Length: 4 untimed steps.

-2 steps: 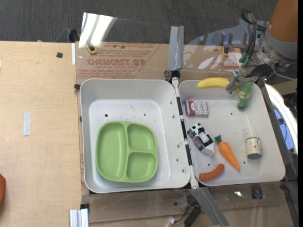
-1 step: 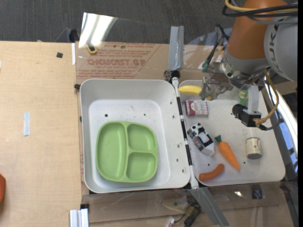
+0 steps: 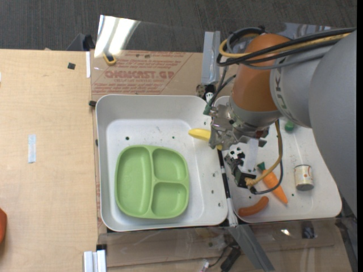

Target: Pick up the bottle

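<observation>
While the arm is hanging over the seam between the two bins, I'm reading this front to back. Nearest me in the right bin (image 3: 324, 204), an orange-red sausage (image 3: 253, 206) is lying along the front wall, with a carrot (image 3: 275, 188) just behind it. The bottle (image 3: 304, 177) is sitting beside the carrot toward that bin's right wall; I'm taking the small white cylinder with a red band for it. It's apart from both neighbours, and I'm not able to tell if it's upright or tipped. The gripper (image 3: 228, 141) is hovering well to its left, above a small black-and-white item (image 3: 235, 152) at the bin's left wall. The wrist is hiding the pincer, so I can't tell how far open it is or whether it has anything. I'm judging the approach as not yet lined up. I'm thinking it needs to travel right and forward, centre over the cylinder, turn to close across the narrow body, then come straight down without clipping the carrot or the wall. In the left bin (image 3: 105, 152), a green divided plate (image 3: 152, 181) and a yellow piece (image 3: 198, 133) are lying out of the way. Farthest back, a brown sheet (image 3: 144, 72) is showing red print that I'm reading as "CHEMCAST GP". The lines under it and the bottle's band are too small to read.
</observation>
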Available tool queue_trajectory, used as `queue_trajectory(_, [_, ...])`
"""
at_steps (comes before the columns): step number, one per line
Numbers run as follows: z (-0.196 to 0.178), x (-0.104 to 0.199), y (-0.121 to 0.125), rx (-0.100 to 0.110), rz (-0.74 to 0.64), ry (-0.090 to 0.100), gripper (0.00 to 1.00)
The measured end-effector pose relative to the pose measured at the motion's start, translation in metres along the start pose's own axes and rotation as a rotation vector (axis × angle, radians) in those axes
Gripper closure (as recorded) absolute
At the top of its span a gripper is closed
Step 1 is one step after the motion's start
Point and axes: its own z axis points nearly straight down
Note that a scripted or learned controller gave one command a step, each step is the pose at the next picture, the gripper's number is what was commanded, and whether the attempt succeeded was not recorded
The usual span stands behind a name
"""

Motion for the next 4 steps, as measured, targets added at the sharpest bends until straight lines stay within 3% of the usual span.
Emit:
queue_trajectory(1, [-0.003,0.057,-0.063,0.0,-0.018,-0.002,1.0])
queue_trajectory(2, [-0.103,0.153,-0.057,-0.004,-0.22,-0.003,1.0])
queue_trajectory(3, [-0.1,0.137,-0.078,-0.001,0.24,-0.005,1.0])
queue_trajectory(4, [-0.087,0.056,-0.083,-0.004,0.916,-0.001,1.0])
